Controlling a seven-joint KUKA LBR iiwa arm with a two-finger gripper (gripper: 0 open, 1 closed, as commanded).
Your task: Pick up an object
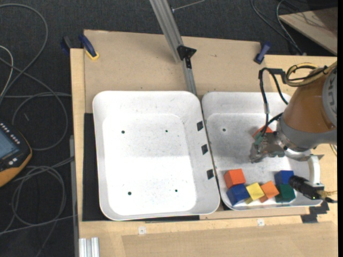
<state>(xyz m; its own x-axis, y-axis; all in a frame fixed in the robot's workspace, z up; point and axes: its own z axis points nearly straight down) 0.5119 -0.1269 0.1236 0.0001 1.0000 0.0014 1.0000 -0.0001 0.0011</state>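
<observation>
Camera view: gripper (261, 153) fingertips indistinct, arm (310, 116) cut off right

- I'm seeing a grey metal pole (170, 33) slanting across the bench's (134, 63) far edge.
- Blue clamps (89, 47) (262, 51) are gripping the far corners.
- A handheld pendant (10, 151) is lying on the carpet off the bench's left edge, with black cables (37, 191) looping around it.
</observation>
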